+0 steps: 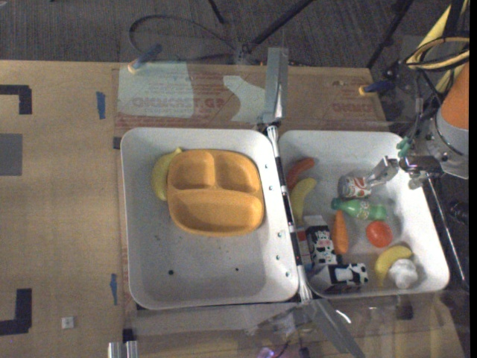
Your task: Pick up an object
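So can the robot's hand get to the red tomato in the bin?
Probably yes. The tomato lies in the open in the right bin, with nothing on top of it. The hand is already over that bin. The green bottle and a banana lie close by, so it could bump them.

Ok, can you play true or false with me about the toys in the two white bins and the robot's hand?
1. The orange tray lies in the left bin. True.
2. A yellow banana pokes out at the tray's left side. True.
3. The red tomato sits in the left bin. False: it lies in the right bin.
4. The hand is over the right bin, next to a silver can. True.
5. The two black-and-white cow toys are in the right bin's far corner. False: they sit near its front left corner.
6. The green bottle stands upright. False: it lies on its side.
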{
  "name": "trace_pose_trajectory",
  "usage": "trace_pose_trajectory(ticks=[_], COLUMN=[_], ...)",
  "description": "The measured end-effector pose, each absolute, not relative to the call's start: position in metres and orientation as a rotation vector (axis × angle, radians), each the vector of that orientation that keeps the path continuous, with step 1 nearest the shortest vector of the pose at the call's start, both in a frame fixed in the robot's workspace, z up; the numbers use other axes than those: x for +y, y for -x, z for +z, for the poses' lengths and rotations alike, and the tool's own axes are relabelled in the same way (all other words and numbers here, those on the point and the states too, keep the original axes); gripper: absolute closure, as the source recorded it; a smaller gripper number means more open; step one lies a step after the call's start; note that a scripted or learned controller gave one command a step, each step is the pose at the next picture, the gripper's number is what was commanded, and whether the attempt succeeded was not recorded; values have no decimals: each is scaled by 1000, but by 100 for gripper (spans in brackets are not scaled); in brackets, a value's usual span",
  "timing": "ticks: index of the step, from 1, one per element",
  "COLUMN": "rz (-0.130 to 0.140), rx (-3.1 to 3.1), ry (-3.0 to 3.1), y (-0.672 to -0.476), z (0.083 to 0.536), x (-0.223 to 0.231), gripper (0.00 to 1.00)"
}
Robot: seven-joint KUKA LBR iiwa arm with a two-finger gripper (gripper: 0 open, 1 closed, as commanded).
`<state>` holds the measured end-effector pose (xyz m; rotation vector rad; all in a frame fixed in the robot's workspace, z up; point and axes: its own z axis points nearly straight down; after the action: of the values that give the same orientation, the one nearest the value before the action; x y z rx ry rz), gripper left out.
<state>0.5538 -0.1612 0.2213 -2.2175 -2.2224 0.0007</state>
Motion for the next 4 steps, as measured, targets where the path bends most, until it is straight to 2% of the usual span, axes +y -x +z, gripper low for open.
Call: trace_pose_trajectory(ticks=[1,2,3,4], rz=[-9,-4,-2,-8], rx=[-2194,-2329,-2462,-2472], ry=[2261,2112,1957,1960], y=[-571,-557,-641,-644], z=[98,86,86,100], x=[-159,-123,-151,-151], gripper=[0,0,0,100])
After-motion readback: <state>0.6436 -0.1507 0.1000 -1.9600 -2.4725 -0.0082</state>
